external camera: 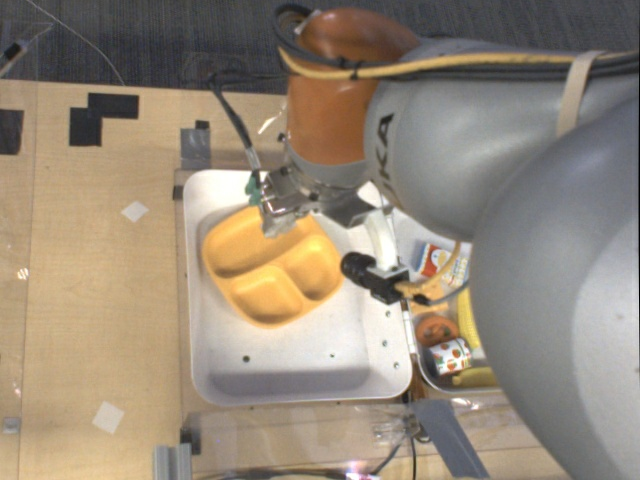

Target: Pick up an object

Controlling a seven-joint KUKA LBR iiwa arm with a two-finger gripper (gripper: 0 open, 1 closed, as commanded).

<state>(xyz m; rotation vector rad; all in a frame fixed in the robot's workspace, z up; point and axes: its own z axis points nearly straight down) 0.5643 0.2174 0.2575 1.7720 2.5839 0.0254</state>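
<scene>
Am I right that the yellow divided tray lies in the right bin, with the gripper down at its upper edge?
Not quite: the yellow divided tray lies in the left bin, not the right one. The camera view shows it there, with the gripper down at its upper edge as you say. The right bin holds small packaged items instead.

Directly below the tool, touching it: a divided tray in the left bin. Right of the tool, in the neighbouring bin: a small can, a carton.
</scene>
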